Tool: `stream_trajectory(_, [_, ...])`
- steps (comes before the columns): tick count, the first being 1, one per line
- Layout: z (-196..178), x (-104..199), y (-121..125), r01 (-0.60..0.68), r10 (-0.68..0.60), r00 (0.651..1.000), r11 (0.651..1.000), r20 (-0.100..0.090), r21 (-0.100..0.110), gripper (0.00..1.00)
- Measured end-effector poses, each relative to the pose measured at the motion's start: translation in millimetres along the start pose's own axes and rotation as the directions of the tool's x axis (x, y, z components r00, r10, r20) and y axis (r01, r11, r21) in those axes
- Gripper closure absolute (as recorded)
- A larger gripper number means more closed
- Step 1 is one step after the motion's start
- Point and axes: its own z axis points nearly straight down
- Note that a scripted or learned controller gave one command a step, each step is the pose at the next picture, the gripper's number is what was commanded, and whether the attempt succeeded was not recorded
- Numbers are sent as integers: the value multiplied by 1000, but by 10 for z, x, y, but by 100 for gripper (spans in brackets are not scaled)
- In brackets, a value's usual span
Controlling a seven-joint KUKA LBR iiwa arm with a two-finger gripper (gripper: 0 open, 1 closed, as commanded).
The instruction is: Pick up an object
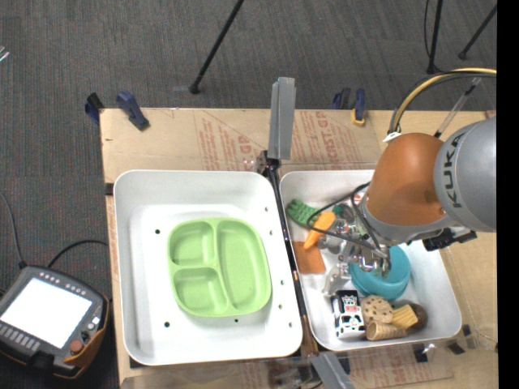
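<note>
Where the left bin [130, 217] lies on the bench, a green divided plate [219, 266] is seen at its centre. In the right bin [448, 298], a green toy [300, 211] and an orange carrot [318, 225] are found by the left wall, a teal bowl [388, 275] toward the middle, and a black-and-white carton [348, 313], a cookie [375, 307] and a cone [388, 329] along the near edge. The gripper [350, 250] is poised beside the bowl; its opening cannot be told, and nothing is seen held

Grey arm [474, 177] reaching in from the right, orange band [409, 181] above the wrist, gripper [350, 254] pointing down, low.
</note>
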Motion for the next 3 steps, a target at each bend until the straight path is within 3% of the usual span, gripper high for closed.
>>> stream_trajectory(1, [9, 625, -130, 0, 0, 1000, 1000, -6, 0, 0])
stream_trajectory(2, [-2, -73, 78, 2, -2, 1000, 1000, 0, -1, 0])
stream_trajectory(3, [11, 801, -136, 153, -153, 988, 988, -5, -1, 0])
